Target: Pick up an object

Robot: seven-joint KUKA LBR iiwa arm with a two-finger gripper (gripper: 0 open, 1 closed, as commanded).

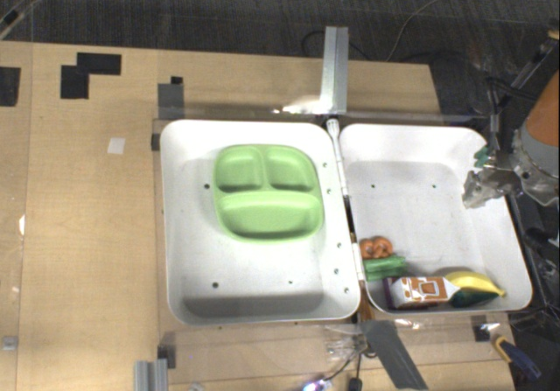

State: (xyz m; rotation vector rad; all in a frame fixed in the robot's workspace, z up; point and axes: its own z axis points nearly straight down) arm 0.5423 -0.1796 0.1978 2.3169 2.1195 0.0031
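Observation:
A green divided plate [266, 191] lies in the left bin [188, 232]. Along the front wall of the right bin [420, 162] sit a small orange-brown item [377, 247], a green object [383, 268], a white and brown carton [420, 291] and a yellow banana [472, 282] on something dark green. My gripper [479, 185] hangs at the right bin's right edge, well above and behind those items, with nothing visible between its fingers.
A metal post [336, 70] stands behind the divider between the bins. Black markers [90, 72] lie on the wooden bench at the far left. Cables and the arm crowd the right side.

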